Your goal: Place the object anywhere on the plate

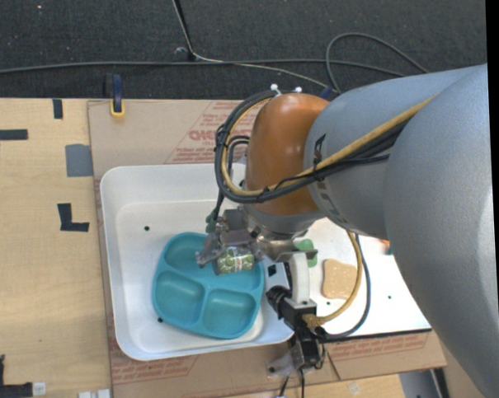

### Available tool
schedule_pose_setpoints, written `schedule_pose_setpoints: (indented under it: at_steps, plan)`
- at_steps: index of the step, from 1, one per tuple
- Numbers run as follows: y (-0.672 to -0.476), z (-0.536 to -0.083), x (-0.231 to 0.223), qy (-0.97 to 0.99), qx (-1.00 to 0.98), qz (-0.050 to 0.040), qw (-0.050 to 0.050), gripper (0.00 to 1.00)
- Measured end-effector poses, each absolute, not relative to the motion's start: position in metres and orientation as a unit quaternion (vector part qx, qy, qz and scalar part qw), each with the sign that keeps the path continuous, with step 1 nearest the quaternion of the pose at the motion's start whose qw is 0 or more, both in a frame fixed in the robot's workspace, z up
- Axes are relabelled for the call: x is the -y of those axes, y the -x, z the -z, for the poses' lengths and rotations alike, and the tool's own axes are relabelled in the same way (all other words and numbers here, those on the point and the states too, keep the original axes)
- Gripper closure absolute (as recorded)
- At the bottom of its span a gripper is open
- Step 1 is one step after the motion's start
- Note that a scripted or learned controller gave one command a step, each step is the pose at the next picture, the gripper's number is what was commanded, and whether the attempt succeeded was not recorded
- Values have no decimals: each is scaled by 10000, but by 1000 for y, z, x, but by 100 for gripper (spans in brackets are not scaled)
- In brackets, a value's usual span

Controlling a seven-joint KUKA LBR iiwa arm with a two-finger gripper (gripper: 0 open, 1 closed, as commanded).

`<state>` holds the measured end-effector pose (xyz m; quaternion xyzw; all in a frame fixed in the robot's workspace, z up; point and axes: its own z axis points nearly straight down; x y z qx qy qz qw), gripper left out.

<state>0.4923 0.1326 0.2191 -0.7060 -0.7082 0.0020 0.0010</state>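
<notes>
One small greenish, glassy-looking object [234, 260] sits between my gripper's [233, 258] fingers, clamped, above the turquoise compartmented plastic plate's [188, 296] upper right edge in the left white bin [123, 241]. I judge it light, stiff, slippery; gripping its middle seems safest.

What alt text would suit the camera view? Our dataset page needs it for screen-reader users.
A grey robot arm with an orange band reaches from the right, its end effector over the right edge of a teal divided plate in the left white bin, with a greenish object at its tip. A tan, toast-like piece lies in the right bin.
</notes>
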Motion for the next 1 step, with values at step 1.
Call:
schedule_pose_setpoints:
  at_steps: [1]
  plan:
    - [-492, -220, -132, 7064, 7078, -17, 7, 0]
